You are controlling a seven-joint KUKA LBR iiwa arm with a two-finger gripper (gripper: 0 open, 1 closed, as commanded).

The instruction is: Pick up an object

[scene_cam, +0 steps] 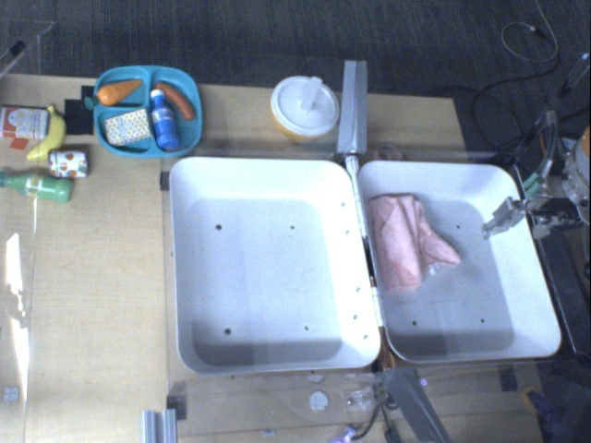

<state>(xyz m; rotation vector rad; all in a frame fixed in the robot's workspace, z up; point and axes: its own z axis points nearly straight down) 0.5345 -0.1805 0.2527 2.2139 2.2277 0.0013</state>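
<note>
A crumpled pink cloth [406, 241] lies in the right bin [517, 335], against its left wall and toward the back. My gripper [504, 218] hangs over the right bin's far right side, near its rim, well to the right of the cloth and apart from it. Nothing shows in its grasp. The left bin [268, 340] has nothing lying in it.
On the bench behind the bins stand a blue divided tray [189, 109] with toy food and a white lidded cup [305, 107]. A banana [48, 135], a small can [68, 163] and a green bottle [37, 186] lie at the far left. Cables hang at the right.
</note>
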